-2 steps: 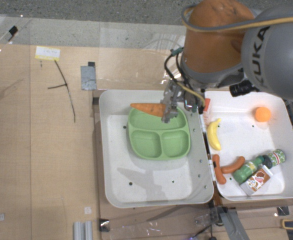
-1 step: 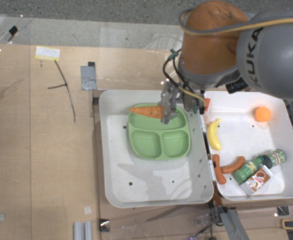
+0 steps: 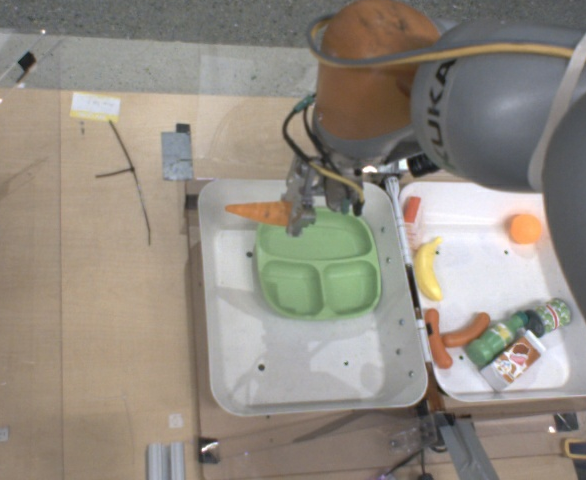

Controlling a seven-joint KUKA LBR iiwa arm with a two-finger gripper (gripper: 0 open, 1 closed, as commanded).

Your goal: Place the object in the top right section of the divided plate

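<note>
Carrot point(image 3: 258, 211) clamped at its thick end in the pincer point(image 3: 299, 218), over the far-left rim of the green divided plate point(image 3: 320, 268) — carry it right, then lower before releasing.

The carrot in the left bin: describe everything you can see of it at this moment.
The carrot is orange, tapered and smooth, like a plastic toy. It lies roughly level, with its thin tip pointing toward the view's left. Its thick end sits at the gripper, which comes down over it; whether it is gripped cannot be told. It is in the left bin, at the upper left rim of the green divided plate, mostly outside the plate's sections, over the white bin floor.
</note>
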